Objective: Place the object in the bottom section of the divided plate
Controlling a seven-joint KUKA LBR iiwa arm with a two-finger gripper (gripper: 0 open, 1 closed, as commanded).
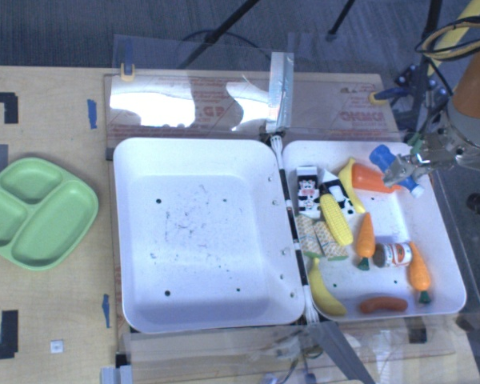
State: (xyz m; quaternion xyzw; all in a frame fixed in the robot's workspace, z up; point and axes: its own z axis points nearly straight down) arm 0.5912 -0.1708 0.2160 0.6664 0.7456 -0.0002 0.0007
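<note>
Item one, the gripper [406,169]: poised over the upper right corner of the right bin [444,238], at the end of the grey arm that enters from the right. Whether it is open or closed cannot be told; it blurs into the clutter beneath it. Nothing can be seen in its hold.

Item two, the divided plate [37,212]: green, three sections, lying on the wooden bench [40,310] at far left, well apart from the gripper, with the whole left bin [200,230] between them. Its largest section lies toward the lower right.

Item three, contents of the right bin, all toy foods and small goods. Just beside the gripper: an orange piece [370,180] and a blue object [382,156], the latter partly covered. Lower, toward the middle: a corn cob [335,219], a black-and-white box [307,192], a carrot [365,236], a small jar with a red label [395,254], a second carrot [419,273], a sausage [382,303] and a banana [325,293] along the bin's near left edge.

Item four, the surround: pale wood bench with black corner marks and blue tape tabs, a clear panel behind the bins, grey-blue carpet beyond with black stand legs and yellow cable at upper right.
</note>
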